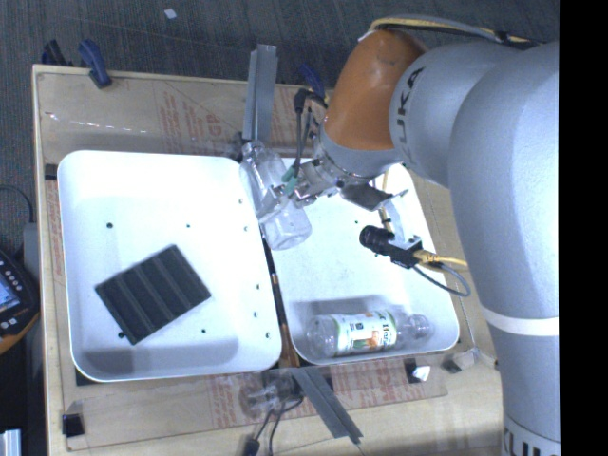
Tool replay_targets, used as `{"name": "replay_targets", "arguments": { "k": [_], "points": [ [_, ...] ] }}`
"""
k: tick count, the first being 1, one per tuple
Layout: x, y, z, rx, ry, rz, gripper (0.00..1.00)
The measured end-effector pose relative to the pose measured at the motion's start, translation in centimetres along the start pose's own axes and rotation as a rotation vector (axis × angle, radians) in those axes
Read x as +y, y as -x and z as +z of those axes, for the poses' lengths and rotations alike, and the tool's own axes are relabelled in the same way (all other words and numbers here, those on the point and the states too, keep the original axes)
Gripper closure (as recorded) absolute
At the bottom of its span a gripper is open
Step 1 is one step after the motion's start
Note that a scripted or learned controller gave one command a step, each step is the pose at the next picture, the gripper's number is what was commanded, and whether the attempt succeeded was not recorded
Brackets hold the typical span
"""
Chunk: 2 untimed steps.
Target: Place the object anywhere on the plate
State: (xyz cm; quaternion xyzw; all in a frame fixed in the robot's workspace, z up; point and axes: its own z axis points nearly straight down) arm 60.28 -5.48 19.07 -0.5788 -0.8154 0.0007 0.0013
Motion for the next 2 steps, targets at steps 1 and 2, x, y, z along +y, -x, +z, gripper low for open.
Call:
{"name": "replay_targets", "arguments": {
  "k": [1, 2],
  "points": [
    [1.5, -2.5, -3.6, 0.000, 0.001, 0.017, 1.00],
    [1.8, -8.0, -5.8, 0.000, 0.002, 0.012, 1.00]
  ]
}}
